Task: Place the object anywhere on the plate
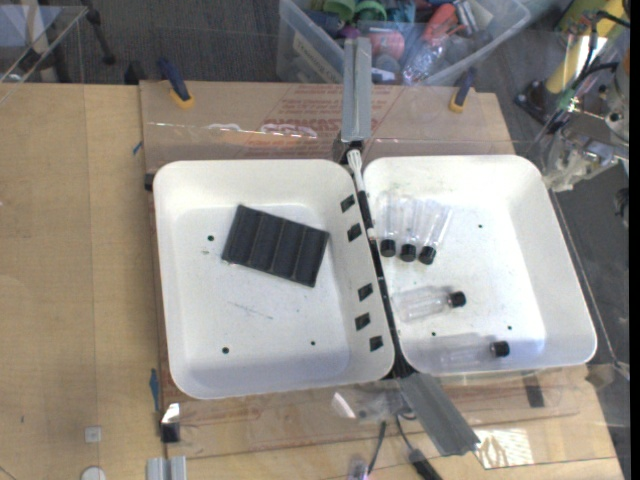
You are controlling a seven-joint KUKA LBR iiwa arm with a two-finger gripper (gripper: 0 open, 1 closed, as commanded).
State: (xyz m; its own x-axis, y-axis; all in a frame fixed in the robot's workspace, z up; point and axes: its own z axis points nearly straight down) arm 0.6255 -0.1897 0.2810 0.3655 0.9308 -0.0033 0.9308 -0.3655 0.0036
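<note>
A pale wooden counter (70,268) carries everything. The left bin (200,368), the one farther from the tool, holds a dark ribbed plate (275,245) lying flat and slightly skewed. The right bin (520,183), nearer the tool, holds three clear vials (410,230) bunched by the divider, a fourth vial (430,301) below them and a fifth vial (475,349) near the front wall. None touches the plate. Behind the bins is a clear tub (400,18) of coloured clutter. What seems to be the tool (572,160) hangs by the right bin's far corner, too blurred to tell whether it is apart or together.
</note>
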